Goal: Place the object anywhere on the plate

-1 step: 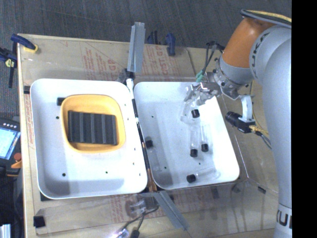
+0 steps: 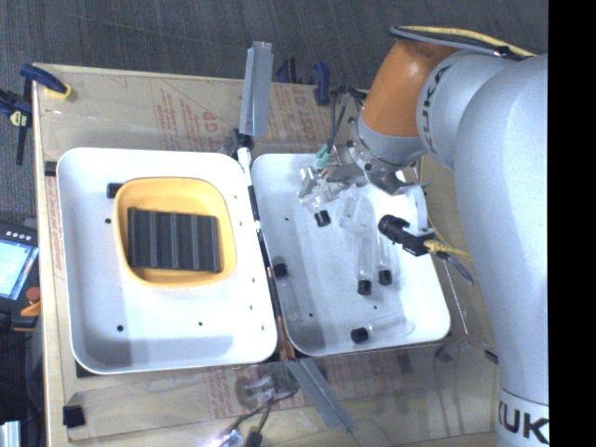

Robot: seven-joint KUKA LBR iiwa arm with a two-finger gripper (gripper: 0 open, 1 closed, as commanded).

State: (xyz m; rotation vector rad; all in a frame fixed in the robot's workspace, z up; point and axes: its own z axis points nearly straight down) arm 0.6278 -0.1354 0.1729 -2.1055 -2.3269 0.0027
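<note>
A yellow plate (image 2: 173, 192) with a dark ridged centre lies in the left bin (image 2: 93, 333). Several clear tube-like objects with black caps lie in the right bin (image 2: 424, 319): one (image 2: 322, 217) near the top, two (image 2: 371, 261) side by side in the middle, one (image 2: 371, 331) near the front wall. My gripper (image 2: 317, 184) hangs low over the top of the right bin, just above the uppermost capped object. Glare and the clear parts blur what lies under it.
The arm's grey bulk and orange band (image 2: 405, 87) cover the right bin's right side. A black-and-yellow part (image 2: 408, 235) sticks out near the wrist. The ridge between the bins (image 2: 264, 259) separates gripper and plate. Blue clamps (image 2: 45, 80) sit at the bench's far-left corner.
</note>
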